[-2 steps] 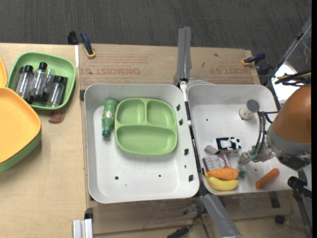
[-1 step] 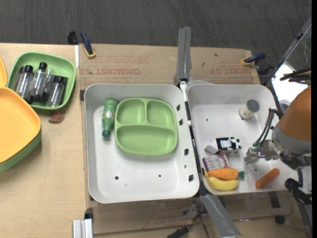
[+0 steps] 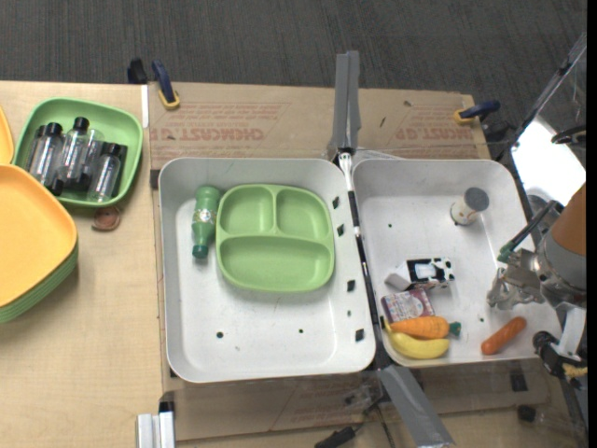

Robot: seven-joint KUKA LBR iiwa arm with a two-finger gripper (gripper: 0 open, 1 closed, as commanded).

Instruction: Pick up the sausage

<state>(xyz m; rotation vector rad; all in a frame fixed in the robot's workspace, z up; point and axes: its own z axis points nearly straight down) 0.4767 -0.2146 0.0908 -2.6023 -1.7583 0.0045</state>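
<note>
Nothing picked yet: short orange-red sausage lies on the right white bin floor, metal two-finger gripper just above it, claw state unclear.

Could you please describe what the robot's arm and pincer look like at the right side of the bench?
A small part of the arm shows at the right edge: a rounded grey body with an orange band. Below it sits the metallic silver-grey pincer, built of angular, shiny parts, with thin dark rods or cables running beside it.
</note>
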